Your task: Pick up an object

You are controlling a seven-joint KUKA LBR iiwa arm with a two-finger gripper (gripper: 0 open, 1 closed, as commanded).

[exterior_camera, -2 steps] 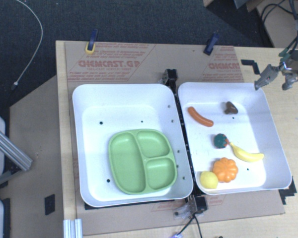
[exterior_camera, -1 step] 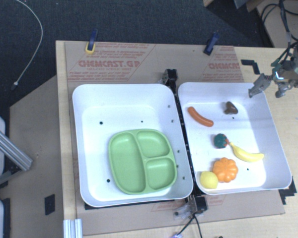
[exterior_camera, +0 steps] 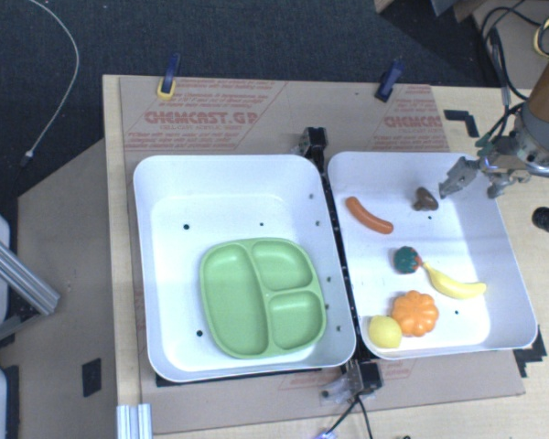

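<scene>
The right bin [exterior_camera: 503,245] holds several small items: an orange-red sausage [exterior_camera: 370,215], a small brown lump [exterior_camera: 425,199], a teal ball [exterior_camera: 405,260], a yellow banana [exterior_camera: 455,284], an orange pumpkin [exterior_camera: 414,312] and a yellow lemon [exterior_camera: 385,332]. My gripper [exterior_camera: 476,181] hangs over the bin's far right corner, just right of the brown lump. It is open, its two fingers spread apart with nothing between them.
The left bin [exterior_camera: 165,245] carries a green divided plate [exterior_camera: 261,295]. A black clamp [exterior_camera: 314,141] sits at the far end of the seam between the bins. Blue clips [exterior_camera: 389,80] hold the cardboard sheet at the back edge.
</scene>
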